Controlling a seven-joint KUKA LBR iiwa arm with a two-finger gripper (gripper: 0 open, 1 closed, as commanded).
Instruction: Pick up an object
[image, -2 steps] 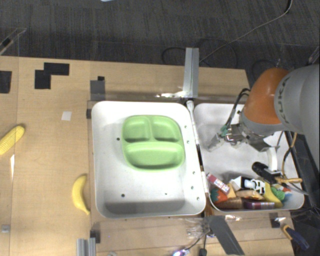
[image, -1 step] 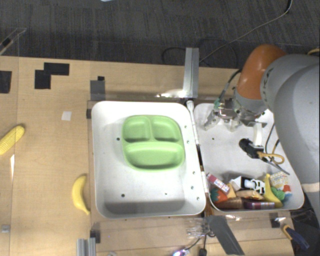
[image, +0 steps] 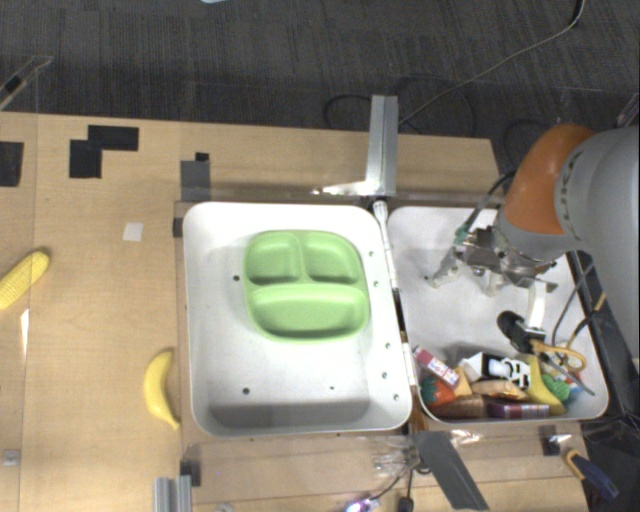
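The arm (image: 590, 190) reaches in from the right over the right bin (image: 420, 300), wrist bent downward. Its gripper (image: 462, 268) hangs above bare bin floor — whether it is spread or pressed together cannot be told. The jumbled objects (image: 495, 382) lie below and right of it — near, not touching.

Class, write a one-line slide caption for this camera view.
End effector above right bin; objects piled at its near edge; green tray in left bin.
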